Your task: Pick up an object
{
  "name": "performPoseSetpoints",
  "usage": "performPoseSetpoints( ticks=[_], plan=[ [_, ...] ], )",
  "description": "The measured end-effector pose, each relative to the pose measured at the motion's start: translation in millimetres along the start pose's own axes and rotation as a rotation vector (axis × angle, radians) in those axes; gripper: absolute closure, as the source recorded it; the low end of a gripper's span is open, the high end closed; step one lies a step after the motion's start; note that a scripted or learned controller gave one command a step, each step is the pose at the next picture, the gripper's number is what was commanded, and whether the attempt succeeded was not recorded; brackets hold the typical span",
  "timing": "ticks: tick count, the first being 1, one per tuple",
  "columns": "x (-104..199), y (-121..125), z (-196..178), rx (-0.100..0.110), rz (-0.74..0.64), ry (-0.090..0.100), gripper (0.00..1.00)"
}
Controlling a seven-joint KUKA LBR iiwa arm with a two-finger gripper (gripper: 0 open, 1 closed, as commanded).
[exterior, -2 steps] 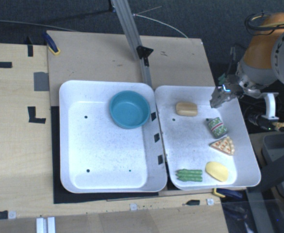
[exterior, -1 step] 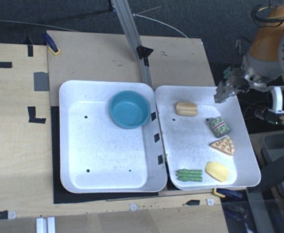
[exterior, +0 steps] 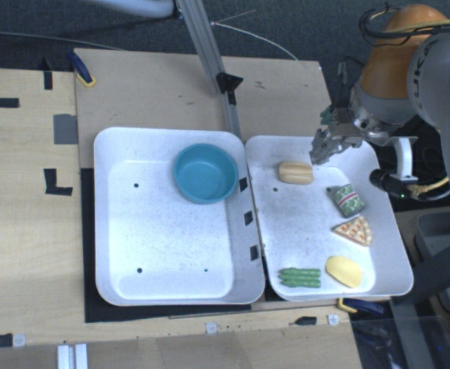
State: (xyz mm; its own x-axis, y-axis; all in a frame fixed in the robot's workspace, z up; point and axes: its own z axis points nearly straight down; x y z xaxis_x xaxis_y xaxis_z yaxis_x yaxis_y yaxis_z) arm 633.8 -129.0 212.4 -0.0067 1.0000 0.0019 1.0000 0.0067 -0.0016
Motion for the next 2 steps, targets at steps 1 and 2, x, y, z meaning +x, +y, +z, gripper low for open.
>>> performPoseSetpoints(
  ticks=[1,2],
  plan=[
    [57,-3,3,0.0,0.001,-0.001,1.0],
    [113,5,-12,-0.002,0.0,0.0,1.0]
  ],
)
